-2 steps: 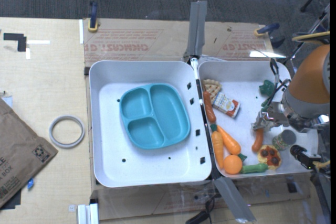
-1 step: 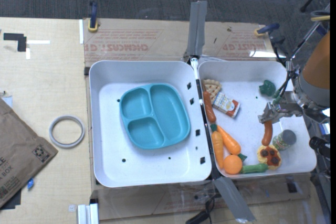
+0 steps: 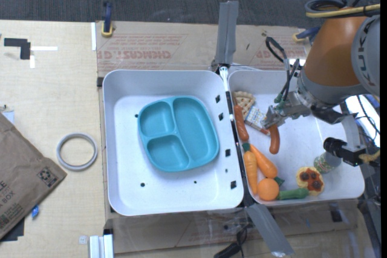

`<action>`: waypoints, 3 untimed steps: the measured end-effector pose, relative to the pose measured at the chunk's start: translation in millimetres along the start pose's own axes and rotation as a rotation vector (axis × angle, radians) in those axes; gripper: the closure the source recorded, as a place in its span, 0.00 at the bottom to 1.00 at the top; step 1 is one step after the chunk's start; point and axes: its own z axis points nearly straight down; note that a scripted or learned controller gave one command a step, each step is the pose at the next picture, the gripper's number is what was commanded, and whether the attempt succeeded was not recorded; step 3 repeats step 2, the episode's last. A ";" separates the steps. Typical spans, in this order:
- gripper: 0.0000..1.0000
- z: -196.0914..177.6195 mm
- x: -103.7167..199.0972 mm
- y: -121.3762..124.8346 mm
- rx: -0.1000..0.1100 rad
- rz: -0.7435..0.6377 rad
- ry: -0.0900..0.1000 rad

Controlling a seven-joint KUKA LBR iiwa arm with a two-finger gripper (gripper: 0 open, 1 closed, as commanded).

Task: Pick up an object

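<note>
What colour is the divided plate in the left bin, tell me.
Turquoise blue, seen in the camera view: divided plate.

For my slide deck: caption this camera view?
Gripper lifts a toy sausage above the right bin; blue plate sits in the left.

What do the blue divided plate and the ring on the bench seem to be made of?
The blue divided plate looks like moulded plastic or silicone: one even colour, rounded edges, a soft sheen. The ring looks like a roll of tape, pale grey with a wide hollow middle; the material itself is hard to tell.
</note>
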 end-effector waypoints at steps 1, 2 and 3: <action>1.00 -0.6 -15.8 30.9 -0.001 0.057 -0.001; 1.00 -1.1 -34.4 55.2 -0.002 0.009 -0.002; 1.00 -1.1 -34.4 55.2 -0.002 0.009 -0.002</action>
